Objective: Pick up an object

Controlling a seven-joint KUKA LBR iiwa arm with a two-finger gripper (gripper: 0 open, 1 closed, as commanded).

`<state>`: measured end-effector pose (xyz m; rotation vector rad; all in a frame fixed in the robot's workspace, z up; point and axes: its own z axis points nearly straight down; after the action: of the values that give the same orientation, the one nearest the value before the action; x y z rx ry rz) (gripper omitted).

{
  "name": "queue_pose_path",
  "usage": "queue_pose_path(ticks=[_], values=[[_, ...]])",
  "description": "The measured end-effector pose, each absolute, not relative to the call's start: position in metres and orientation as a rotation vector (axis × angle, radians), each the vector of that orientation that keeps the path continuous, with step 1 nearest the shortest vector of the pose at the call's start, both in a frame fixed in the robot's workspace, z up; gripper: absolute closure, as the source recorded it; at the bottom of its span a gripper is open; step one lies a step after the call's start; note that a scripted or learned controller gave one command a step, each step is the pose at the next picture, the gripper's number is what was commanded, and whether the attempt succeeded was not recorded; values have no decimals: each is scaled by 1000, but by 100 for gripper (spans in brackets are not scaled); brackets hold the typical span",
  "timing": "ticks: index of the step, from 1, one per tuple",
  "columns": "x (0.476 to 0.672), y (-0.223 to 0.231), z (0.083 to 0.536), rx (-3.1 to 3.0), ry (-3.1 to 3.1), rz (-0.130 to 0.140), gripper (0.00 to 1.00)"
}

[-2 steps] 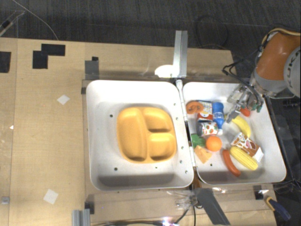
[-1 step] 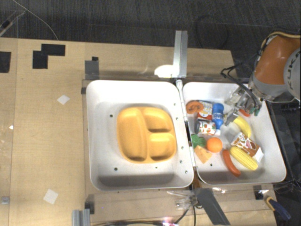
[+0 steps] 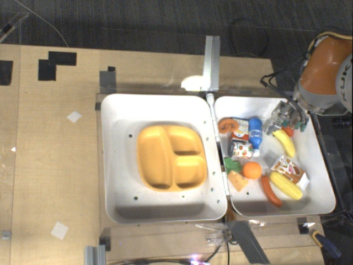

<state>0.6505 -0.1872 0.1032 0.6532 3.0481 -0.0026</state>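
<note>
Gripper (image 3: 287, 117) is hanging low over the right bin (image 3: 325, 189), far right corner, just above the banana (image 3: 284, 141); likely lining up on it. Can't tell how the jaws are standing; nothing is visibly held. Other toys are clustering mid-bin: blue bottle (image 3: 255, 131), orange (image 3: 252, 170), corn (image 3: 285, 185), sausage (image 3: 271, 191). Left bin (image 3: 118, 164) is carrying a yellow tray (image 3: 169, 156). Surface (image 3: 49, 164) is pale wood with black markers; dark carpet is lying beyond it.

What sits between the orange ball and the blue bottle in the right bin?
In the camera view, a small printed carton lies between the orange ball and the blue bottle, next to the bottle's lower end.
</note>
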Motion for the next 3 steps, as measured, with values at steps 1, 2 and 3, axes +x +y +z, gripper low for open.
queue_pose_path(ticks=[1,2,3], values=[[624,-156,89,610,3068,0,100],[626,-127,90,625,3063,-5,100],[657,-108,90,849,3009,-1,100]])
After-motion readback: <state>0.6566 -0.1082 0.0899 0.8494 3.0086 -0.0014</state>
